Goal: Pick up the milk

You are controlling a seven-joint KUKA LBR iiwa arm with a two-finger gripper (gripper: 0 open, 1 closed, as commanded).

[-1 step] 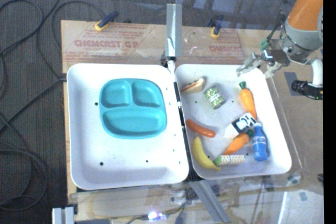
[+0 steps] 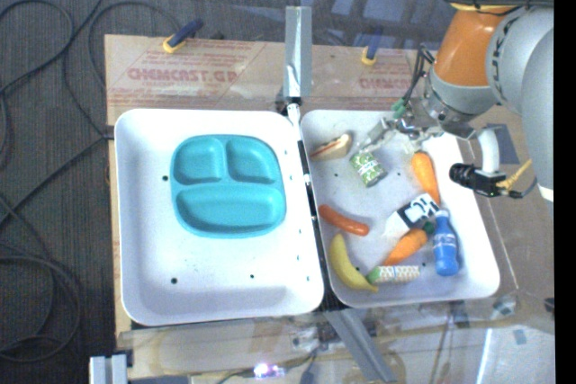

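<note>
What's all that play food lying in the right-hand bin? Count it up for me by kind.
Carrots: 2
Banana: 1
Sausage: 1
Bread roll: 1
Green patterned carton: 1
Blue bottle: 1
White and black carton: 1
Small speckled stick by the banana: 1
Total: 9

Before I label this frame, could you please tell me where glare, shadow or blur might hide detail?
Camera view: even, soft lighting, with the bins' walls casting faint shadows; the right bin looks slightly washed out; the pincer is small and indistinct above the green-and-white carton; the blue compartment tray in the left bin is sharp.
</note>
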